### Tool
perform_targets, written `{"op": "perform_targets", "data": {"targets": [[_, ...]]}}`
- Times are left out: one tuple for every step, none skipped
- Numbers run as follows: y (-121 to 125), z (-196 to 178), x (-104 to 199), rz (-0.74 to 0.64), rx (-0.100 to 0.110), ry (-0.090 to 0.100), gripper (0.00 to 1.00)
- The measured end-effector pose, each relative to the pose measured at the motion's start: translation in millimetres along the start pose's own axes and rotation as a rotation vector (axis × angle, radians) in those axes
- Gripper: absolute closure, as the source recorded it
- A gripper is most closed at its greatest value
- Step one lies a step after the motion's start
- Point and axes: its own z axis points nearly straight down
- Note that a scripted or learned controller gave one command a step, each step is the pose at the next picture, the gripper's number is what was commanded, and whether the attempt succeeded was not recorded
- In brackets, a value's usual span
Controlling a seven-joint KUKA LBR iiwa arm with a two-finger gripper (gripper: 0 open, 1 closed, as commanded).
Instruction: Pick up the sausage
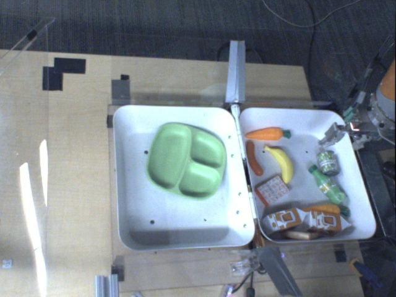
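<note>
The sausage (253,158) is a slim red-brown link lying lengthwise against the left wall of the right bin (365,193), just below the carrot (267,133) and left of the banana (281,164). My gripper (333,135) hangs over the bin's upper right corner, above a small can (327,162). It is far to the right of the sausage, and nothing shows in its hold.
The left bin (133,218) holds a green divided plate (185,159). The right bin also holds a small patterned box (273,189), a green bottle (328,187) and brown cartons (306,220) along its near wall. A metal post (236,73) stands between the bins at the back.
</note>
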Motion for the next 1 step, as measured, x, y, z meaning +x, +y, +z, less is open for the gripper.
{"op": "perform_targets", "data": {"targets": [[-15.9, 41.9, 116.5, -0.161, 0.001, 0.001, 0.00]]}}
